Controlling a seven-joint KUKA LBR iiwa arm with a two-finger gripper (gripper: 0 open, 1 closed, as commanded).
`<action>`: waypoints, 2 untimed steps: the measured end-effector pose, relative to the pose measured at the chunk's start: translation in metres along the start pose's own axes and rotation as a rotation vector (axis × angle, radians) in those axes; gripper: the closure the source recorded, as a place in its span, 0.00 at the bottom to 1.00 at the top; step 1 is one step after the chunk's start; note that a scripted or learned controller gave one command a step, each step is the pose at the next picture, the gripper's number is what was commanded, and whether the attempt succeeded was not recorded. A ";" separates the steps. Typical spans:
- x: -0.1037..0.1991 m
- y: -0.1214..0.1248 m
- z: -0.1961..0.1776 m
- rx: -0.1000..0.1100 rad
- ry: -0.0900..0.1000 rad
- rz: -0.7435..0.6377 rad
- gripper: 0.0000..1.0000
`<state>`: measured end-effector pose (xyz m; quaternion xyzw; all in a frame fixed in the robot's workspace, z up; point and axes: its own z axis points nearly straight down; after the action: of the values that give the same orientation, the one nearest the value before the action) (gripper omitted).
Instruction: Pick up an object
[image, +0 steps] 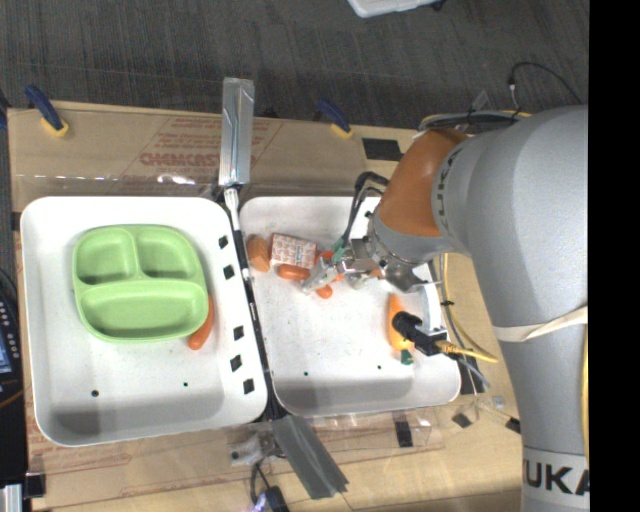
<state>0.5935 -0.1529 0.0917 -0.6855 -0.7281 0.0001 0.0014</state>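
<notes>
My gripper (337, 264) is low in the right bin (330, 385), near its middle rear, below the arm's orange band. Just left of it lie a small patterned box (293, 246) and an orange sausage-like piece (292, 271). A rounder orange piece (258, 252) rests further left by the bin wall. A small orange bit (323, 291) sits just below the gripper. I see nothing clearly held between the gripper's tips.
An orange carrot with a green top (398, 325) lies at the right bin's right side. The left bin (120, 405) holds a green divided plate (140, 282) with an orange piece (200, 331) at its lower right corner.
</notes>
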 end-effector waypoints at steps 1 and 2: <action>0.041 0.032 0.000 -0.001 -0.001 -0.039 0.00; 0.042 0.031 -0.010 0.007 0.003 -0.044 1.00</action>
<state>0.6218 -0.1088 0.1016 -0.6692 -0.7430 0.0016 0.0046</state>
